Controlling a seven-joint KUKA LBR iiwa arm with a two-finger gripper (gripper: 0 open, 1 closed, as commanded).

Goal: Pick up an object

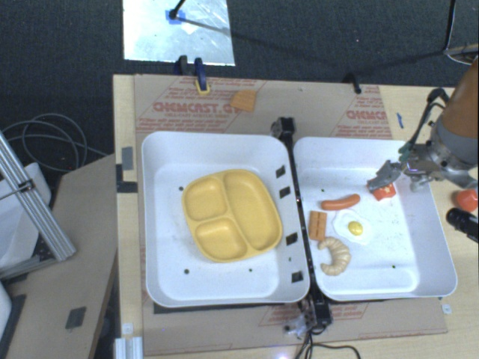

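Observation:
My gripper (387, 181) hangs over the right bin (426, 275), near its upper right part. A small red piece (384, 192) sits right under the fingertips; whether it is between them is unclear. Lower in that bin lie a sausage (340, 201), a fried egg (354, 228), a small orange wafer (318, 225) and a croissant (336, 256). The left bin (161, 223) holds a yellow divided plate (230, 214).
A black divider (298, 215) runs between the two bins. A tan block (244, 100) lies on the cardboard behind the left bin, near a blue and yellow clamp (200, 75). A red object (467, 199) rests outside the right bin's right wall.

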